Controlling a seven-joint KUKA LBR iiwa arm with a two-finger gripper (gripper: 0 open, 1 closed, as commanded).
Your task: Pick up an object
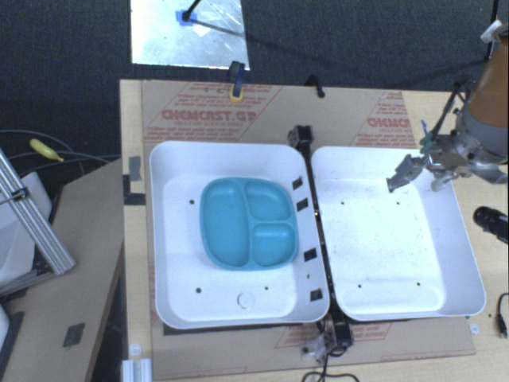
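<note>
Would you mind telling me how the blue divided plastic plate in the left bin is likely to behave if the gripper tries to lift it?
The blue divided plastic plate looks rigid and probably light. Lying flat, it shouldn't roll or tip. Its smooth, low rim may slip from a pinch.

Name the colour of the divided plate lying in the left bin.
Light blue; the divided plate shows clearly in the camera view.

- The bench (207, 106) is topped with a brown printed cardboard sheet.
- Two shallow white bins sit side by side on it: the left bin (171, 237) and the right bin (457, 237).
- A small yellow-and-blue clamp (236, 80) sits at the far edge.
</note>
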